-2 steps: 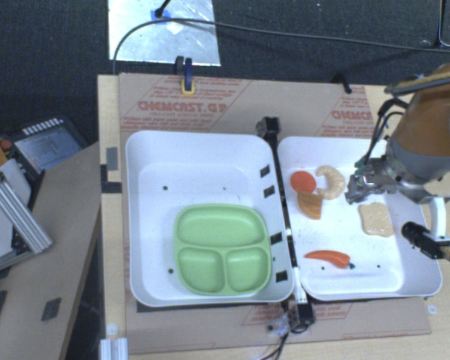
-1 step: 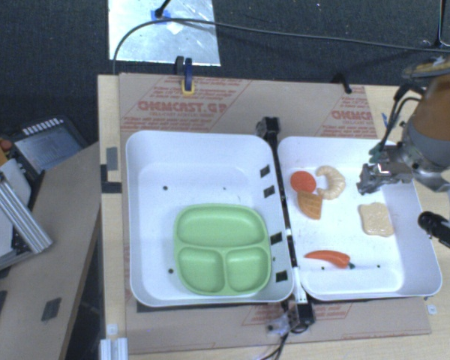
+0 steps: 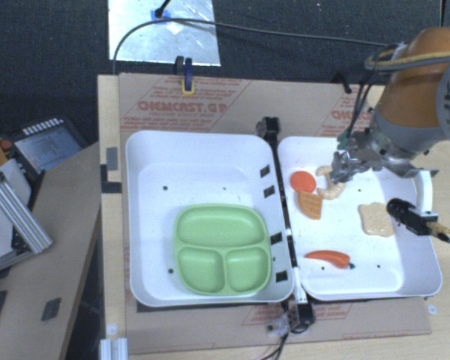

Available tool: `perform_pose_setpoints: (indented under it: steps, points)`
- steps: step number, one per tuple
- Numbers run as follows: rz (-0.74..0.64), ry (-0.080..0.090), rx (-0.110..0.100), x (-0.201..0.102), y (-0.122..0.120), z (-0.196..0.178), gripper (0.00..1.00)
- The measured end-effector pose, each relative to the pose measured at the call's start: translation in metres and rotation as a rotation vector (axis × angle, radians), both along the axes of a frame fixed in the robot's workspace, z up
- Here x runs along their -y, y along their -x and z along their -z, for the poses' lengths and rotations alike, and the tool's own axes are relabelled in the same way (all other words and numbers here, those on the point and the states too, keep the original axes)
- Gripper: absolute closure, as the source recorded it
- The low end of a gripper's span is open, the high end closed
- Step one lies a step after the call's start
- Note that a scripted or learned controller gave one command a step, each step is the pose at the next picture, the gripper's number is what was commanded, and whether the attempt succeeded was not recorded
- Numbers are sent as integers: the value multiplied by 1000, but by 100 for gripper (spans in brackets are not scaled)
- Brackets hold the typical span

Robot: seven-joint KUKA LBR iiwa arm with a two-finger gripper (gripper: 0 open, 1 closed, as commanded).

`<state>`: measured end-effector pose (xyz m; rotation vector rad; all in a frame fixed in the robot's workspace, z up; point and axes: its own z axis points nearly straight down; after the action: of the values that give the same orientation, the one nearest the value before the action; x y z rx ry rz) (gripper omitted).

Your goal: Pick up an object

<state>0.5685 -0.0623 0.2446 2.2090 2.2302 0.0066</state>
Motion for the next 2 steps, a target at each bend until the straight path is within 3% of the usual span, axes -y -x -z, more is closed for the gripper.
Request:
perform_pose_setpoints:
  steps: [2]
  points:
    - [0,0,-2,-94,-33,-1,100]
